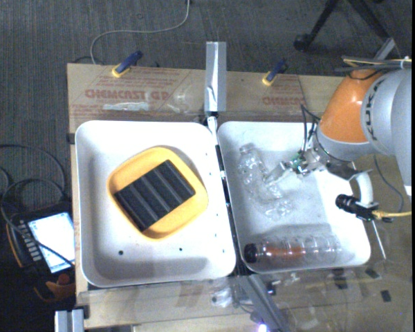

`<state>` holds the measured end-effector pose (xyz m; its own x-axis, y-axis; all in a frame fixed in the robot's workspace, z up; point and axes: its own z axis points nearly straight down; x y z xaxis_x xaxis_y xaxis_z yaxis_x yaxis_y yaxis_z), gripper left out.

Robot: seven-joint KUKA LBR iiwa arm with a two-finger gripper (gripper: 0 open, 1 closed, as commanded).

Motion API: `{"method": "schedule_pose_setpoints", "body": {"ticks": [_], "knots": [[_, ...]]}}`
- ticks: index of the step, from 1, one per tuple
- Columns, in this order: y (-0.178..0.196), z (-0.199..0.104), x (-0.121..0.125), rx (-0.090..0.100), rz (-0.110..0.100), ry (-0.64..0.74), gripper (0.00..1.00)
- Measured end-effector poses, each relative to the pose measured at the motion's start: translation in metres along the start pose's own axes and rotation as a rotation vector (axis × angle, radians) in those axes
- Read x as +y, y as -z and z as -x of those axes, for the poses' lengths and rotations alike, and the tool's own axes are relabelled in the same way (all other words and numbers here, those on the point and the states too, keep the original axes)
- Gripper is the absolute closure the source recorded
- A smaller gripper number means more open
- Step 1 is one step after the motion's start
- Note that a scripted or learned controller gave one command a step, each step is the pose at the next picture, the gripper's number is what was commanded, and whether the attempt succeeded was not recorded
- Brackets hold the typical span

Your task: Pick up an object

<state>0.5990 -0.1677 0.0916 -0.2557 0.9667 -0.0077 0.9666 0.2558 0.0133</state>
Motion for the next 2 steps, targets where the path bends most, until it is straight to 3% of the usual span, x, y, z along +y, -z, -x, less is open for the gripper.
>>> {"method": "schedule_pose_setpoints", "body": {"ticks": [1,2], "knots": [[0.006,-0.040,0.056,0.003,-0.007,0.077,0.00],[0.054,0.053,0.059,0.001,-0.013,-0.174,0.00]]}}
